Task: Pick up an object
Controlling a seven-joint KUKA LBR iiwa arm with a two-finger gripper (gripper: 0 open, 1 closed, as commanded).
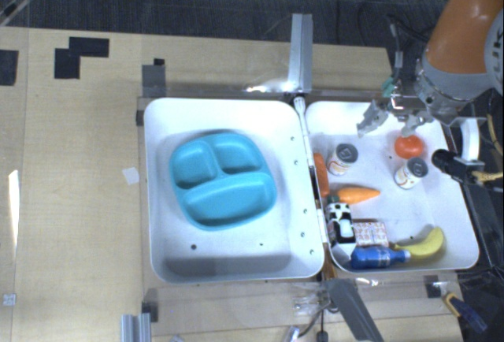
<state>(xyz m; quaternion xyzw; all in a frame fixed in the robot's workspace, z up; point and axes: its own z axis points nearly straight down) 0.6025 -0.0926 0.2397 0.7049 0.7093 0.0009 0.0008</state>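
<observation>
Upper right of the frame, the gripper (391,120) hangs over the right bin (465,242) with its two fingers spread apart, nothing between them. Just below sits the orange-red tomato (408,146), beside a small jar (410,172). This looks like the approach; next it needs to drop straight and close.

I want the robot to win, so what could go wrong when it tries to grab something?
1. The gripper hangs with its fingers apart beside the small orange-red object, not over it, so it might close on air.
2. That object sits close to a little jar; a finger could knock the jar over.
3. The banana, blue bottle and carrot lie crowded in the right bin, so one grab may bump its neighbours.
</observation>
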